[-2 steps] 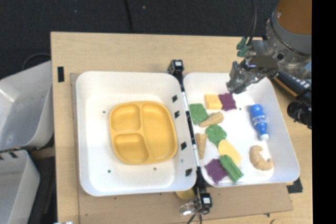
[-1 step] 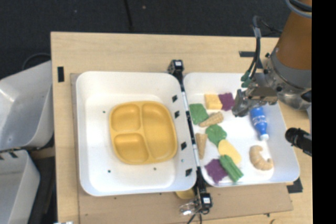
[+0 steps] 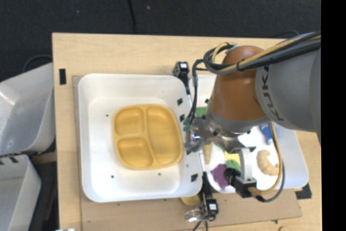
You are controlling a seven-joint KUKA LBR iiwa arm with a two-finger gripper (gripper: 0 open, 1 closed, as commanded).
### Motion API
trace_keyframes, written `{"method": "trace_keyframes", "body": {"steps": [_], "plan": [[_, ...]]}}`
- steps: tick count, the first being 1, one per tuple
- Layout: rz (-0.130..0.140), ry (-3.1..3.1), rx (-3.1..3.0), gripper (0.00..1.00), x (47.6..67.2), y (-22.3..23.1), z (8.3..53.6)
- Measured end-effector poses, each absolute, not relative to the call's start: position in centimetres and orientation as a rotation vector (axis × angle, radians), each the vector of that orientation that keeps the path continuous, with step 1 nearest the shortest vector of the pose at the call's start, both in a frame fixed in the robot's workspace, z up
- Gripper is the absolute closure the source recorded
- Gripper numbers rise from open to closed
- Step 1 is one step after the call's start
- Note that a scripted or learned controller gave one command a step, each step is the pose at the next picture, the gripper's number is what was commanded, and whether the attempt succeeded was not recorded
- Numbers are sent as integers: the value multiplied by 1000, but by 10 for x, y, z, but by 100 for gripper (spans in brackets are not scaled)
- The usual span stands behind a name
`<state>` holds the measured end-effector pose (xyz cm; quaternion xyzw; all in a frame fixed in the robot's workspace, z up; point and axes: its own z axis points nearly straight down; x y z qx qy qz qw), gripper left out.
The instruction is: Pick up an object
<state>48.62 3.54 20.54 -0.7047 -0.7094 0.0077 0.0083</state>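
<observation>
Things lie in the right shallow white bin [image 3: 296,167]: a purple crumpled lump [image 3: 219,175] and a beige curved piece [image 3: 266,162], just nearer than the two-finger gripper [image 3: 200,139], whose grip cannot be told. Beyond it shows a small green piece [image 3: 201,112]

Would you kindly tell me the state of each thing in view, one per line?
Yellow divided plate: upright, lying flat in the left bin, compartments bare.
Tan curved thing: lying in the right bin, in plain view.
Purple thing: lying in the right bin, partly hidden by the arm.
Blue thing: in the right bin, mostly hidden.
Arm: reaching down over the right bin.
</observation>
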Motion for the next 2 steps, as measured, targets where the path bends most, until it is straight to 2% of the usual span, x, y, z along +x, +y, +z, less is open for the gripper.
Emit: {"method": "trace_keyframes", "body": {"steps": [1,2], "plan": [[-3,-2233,-2207,100,490,126,278],[-14,-2231,-2223,100,492,122,481]]}}
